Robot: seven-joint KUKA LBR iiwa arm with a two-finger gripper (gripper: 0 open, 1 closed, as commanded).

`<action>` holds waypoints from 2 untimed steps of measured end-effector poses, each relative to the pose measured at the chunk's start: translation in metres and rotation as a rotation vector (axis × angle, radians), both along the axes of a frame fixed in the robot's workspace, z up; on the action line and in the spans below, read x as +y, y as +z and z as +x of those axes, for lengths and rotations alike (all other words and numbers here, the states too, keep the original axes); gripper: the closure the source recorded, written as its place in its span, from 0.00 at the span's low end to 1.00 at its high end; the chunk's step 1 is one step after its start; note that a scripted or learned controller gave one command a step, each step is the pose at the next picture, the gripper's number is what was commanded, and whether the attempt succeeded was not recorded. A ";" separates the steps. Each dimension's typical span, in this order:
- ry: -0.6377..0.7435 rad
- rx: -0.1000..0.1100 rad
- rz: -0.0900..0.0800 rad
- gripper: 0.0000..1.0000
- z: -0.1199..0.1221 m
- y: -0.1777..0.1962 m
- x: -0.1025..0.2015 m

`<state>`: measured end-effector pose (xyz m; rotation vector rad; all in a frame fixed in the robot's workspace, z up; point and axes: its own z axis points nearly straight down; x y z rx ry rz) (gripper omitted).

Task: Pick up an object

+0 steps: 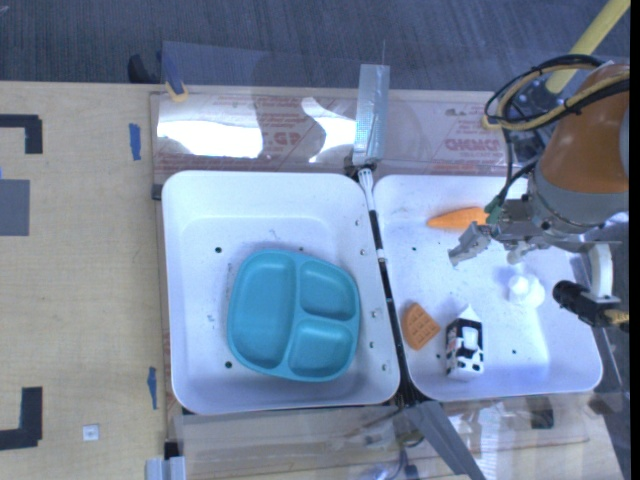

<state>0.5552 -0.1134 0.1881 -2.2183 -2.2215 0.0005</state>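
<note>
The right bin holds several small objects. An orange carrot-shaped piece lies near its far side. An orange waffle-like piece rests by the left wall, with a black-and-white cow toy beside it. A small white lump lies toward the right. My gripper hangs over the middle of this bin, just right of the carrot piece and above the white lump. Its fingers are spread open with nothing between them.
The left bin carries a blue divided plate. A divider rim runs between the bins. Clear plastic sheeting and a metal bracket stand behind them. The arm's orange band and cables fill the upper right.
</note>
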 end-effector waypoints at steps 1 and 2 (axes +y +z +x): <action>0.153 0.004 0.001 0.00 -0.067 -0.067 -0.004; 0.027 -0.007 -0.001 0.00 -0.074 -0.100 0.000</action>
